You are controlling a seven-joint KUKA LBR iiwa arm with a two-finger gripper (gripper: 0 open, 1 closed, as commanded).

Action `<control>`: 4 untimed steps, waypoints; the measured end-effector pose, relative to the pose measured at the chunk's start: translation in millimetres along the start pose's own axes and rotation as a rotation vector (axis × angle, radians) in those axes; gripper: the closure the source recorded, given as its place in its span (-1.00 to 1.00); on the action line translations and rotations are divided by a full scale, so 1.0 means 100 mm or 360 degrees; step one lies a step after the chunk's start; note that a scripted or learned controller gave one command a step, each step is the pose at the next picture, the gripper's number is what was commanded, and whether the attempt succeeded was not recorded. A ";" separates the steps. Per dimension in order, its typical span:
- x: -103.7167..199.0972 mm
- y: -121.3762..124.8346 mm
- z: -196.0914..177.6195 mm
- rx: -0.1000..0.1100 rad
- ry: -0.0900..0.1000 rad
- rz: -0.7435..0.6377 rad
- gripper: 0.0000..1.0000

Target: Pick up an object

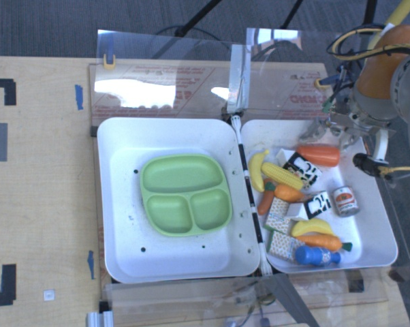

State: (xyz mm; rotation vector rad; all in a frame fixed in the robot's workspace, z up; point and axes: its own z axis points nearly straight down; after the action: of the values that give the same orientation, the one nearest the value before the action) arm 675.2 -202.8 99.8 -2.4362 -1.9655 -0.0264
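The right bin (385, 231) holds a heap of toy food. It includes a red-orange pepper-like piece (319, 154), a yellow banana (257, 169), a corn cob (281, 176), an orange carrot (287, 193), a small can (344, 201) and two black-and-white tagged boxes (303, 168). A second banana (312, 228), another carrot (321, 242) and a blue bottle (311, 255) lie near the front. My gripper (333, 129) hangs over the bin's far right corner, just above and behind the red-orange piece. Nothing is visibly held in it.
The left bin (116, 148) contains a green three-part plate (184, 193). Clear plastic walls (239, 80) rise behind both bins, with a ridge between the bins. The arm's orange band (382, 70) and cables sit over the right bin's far right corner.
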 end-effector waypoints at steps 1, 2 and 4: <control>0.44 -0.27 0.10 -0.0016 -0.0033 0.0032 -1.00; 0.11 -0.71 0.14 0.0000 -0.0033 0.0158 -1.00; -0.17 -1.75 -0.34 0.0002 -0.0032 0.0451 -1.00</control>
State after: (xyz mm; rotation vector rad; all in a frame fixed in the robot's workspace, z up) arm 500.2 -183.3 133.5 -2.6972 -1.6065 0.0021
